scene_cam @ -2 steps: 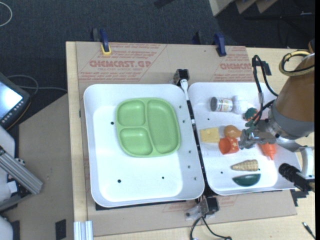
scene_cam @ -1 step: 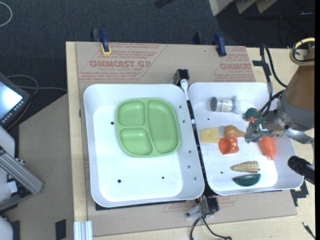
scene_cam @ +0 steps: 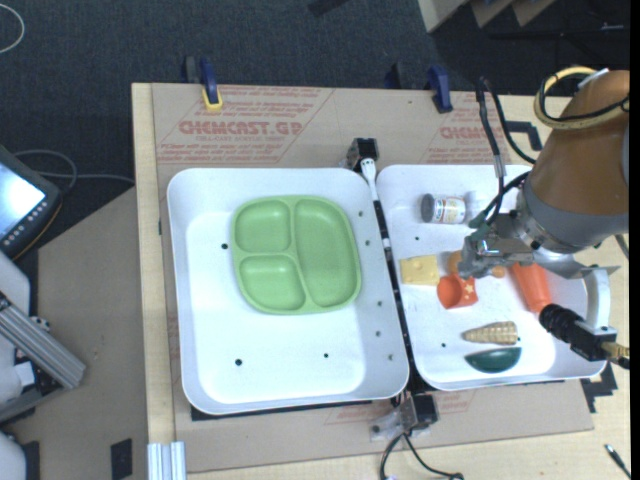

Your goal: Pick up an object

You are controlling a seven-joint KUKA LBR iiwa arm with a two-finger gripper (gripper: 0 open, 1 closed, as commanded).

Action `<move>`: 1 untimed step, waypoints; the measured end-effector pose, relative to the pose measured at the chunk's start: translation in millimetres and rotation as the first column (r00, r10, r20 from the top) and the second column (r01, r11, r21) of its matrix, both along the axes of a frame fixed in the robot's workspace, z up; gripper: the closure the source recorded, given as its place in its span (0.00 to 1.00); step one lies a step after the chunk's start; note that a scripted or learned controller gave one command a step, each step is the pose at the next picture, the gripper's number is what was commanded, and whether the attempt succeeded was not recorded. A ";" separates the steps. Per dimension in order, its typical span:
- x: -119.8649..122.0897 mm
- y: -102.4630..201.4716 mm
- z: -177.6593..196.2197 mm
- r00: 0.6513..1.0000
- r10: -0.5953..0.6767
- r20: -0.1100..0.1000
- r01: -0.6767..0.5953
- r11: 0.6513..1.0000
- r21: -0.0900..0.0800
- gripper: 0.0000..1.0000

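The grey two-finger gripper (scene_cam: 478, 258) hangs over the right shallow white bin (scene_cam: 430, 358); whether it is open or closed cannot be told. Just below it lies a small orange-red plastic cup (scene_cam: 458, 291), with a pale yellow cheese-like wedge (scene_cam: 420, 270) left of the cup, a small grey-capped jar (scene_cam: 444, 208) above, and a ridged tan cone (scene_cam: 490, 334) beside a dark teal dome (scene_cam: 494, 360) below. A green 3-compartment plate (scene_cam: 296, 254) sits in the left white bin (scene_cam: 200, 368).
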State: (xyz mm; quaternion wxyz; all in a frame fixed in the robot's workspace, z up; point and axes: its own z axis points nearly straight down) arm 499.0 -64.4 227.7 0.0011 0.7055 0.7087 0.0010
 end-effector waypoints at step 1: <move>-7.6 -11.0 -13.5 1.000 -0.006 -0.006 0.006 1.000 0.001 1.00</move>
